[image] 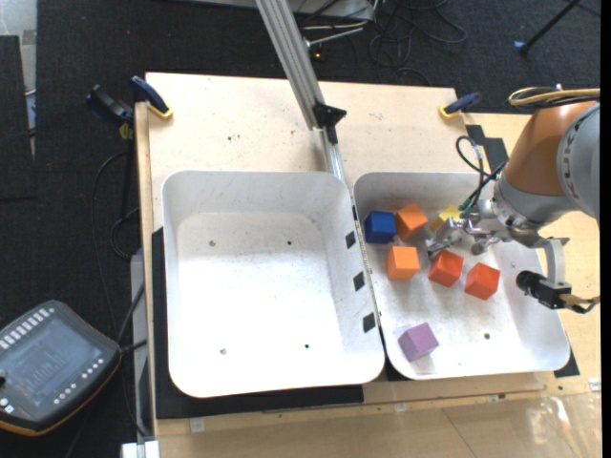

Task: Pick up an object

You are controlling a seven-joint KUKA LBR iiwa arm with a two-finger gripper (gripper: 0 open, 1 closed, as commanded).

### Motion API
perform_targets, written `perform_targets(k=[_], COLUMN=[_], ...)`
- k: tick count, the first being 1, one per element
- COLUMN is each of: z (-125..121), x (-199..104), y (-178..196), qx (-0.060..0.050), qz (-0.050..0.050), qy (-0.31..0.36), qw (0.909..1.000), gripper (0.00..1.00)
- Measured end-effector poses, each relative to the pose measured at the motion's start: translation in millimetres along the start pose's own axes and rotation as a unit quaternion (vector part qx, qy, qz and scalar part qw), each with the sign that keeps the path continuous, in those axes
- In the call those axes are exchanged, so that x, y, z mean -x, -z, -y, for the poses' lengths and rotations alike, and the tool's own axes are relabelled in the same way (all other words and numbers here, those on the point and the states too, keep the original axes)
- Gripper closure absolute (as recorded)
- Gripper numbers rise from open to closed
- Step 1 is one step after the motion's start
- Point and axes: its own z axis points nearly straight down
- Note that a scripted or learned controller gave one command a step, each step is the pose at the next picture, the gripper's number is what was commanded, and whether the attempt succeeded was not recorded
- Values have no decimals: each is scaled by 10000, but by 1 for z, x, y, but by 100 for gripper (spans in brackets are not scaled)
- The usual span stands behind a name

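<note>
While poised low in the right bin (pixel 535 351), the end effector (pixel 449 239) sits just above a red cube (pixel 446 269); its opening cannot be told. Orange cubes (pixel 403 261), a blue cube (pixel 380 226) and a purple cube (pixel 417 341) lie nearby.

Arm (pixel 558 165): grey casing with a broad orange band above the wrist. Black cables run along the wrist beside the end effector (pixel 456 234), which is metallic silver, with a small yellow part near it.
</note>
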Motion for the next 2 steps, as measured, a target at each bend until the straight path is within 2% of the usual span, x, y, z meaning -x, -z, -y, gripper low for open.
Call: perform_targets(k=[1,2], z=[-1,-2], x=[0,9], y=[12,72], qx=[13,39], qz=[9,18], qy=[6,-1], qw=[10000,10000], gripper=[100,100])
